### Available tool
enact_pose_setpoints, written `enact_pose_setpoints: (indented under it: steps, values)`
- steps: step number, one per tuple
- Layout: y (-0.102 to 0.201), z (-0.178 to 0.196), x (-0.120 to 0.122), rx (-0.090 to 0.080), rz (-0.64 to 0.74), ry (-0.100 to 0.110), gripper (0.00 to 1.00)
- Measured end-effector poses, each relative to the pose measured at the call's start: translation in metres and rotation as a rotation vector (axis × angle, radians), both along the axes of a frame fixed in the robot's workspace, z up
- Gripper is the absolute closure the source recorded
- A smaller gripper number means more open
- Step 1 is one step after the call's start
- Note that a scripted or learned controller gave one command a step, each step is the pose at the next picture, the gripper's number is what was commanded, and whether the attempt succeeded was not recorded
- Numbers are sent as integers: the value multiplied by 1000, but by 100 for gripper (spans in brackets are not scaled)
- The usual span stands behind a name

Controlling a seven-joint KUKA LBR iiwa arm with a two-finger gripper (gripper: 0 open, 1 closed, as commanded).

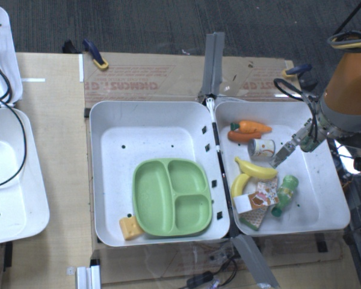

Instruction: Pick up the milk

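Gripper (281, 156) above right bin; flat white-and-brown milk carton (257, 205) near front.

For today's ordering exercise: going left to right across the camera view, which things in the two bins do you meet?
Cheese → green plate → carrot → green bottle → gripper.

hand (281, 156) over right bin (331, 188) | milk (254, 205) near bananas (253, 174)
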State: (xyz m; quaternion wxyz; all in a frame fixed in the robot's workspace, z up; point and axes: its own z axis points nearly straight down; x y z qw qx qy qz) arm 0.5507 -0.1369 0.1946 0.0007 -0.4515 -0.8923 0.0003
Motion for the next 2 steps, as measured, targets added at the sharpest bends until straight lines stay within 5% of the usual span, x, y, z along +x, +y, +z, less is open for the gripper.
enact_pose_setpoints:
  steps: [1,2]
  values:
    - [35,-59,-56,-1,126,-12,0]
    - [42,-96,-66,-2,166,-25,0]
